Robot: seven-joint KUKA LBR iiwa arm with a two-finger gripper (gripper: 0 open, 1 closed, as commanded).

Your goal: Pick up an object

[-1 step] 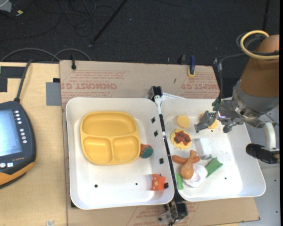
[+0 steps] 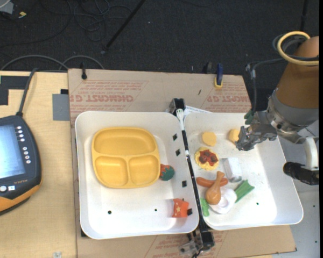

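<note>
Two shallow white bins sit side by side on a brown cardboard sheet. The left bin [image 2: 91, 208] looks smooth and shiny, like plastic. A big yellow tray [image 2: 126, 157] with three hollow parts lies flat in it. Touching the tray's right edge is a small toy with a red part and a green part [image 2: 166, 172]. A small orange block [image 2: 179, 208] sits near the front of that bin.

The right bin [image 2: 282, 208] holds a bunch of toy food. A flat round yellow piece [image 2: 209, 138] lies toward the far side. Just in front of it is a pizza slice [image 2: 207, 158], yellow with red bits on top. A chicken leg [image 2: 216, 188] lies near the front with its thin bone end pointing far and a bit right, and its fat end near. A long orange-red sausage [image 2: 205, 181] lies across it, running left to right. A green stick [image 2: 243, 190] lies tilted beside a white round piece [image 2: 225, 204].

The gripper [image 2: 246, 142] hangs low over the far right part of the right bin, just beside a small yellow lump [image 2: 234, 135]. It is dark and hard to see, so I cannot tell how its jaws stand or if it has anything.

A screen pad [image 2: 8, 163] with an orange edge rests on the far left.
</note>
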